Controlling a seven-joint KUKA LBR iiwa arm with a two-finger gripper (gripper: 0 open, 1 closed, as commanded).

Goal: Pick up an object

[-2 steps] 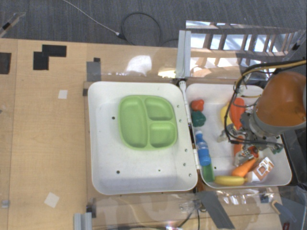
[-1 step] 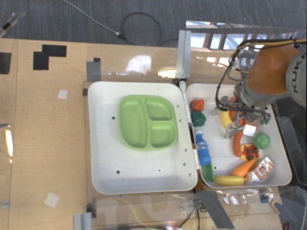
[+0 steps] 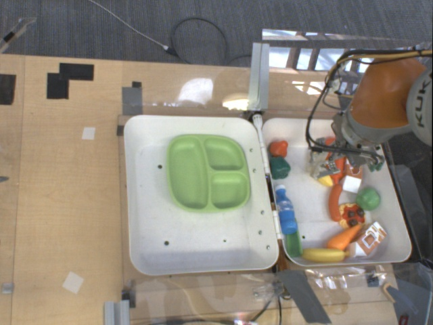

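While the green plastic divided plate point(image 3: 206, 172) sits alone in the left white bin point(image 3: 145, 181), the arm's gripper point(image 3: 342, 164) hovers over toys in the right white bin point(image 3: 308, 212), jaw state unclear, nothing visibly lifted yet.

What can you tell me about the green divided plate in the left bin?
The green divided plastic plate is a rounded square with three compartments: one long one on the view's left and two smaller ones on the right. It looks matte and lies flat, face up, near the middle of the shallow white left bin. Nothing rests in it.
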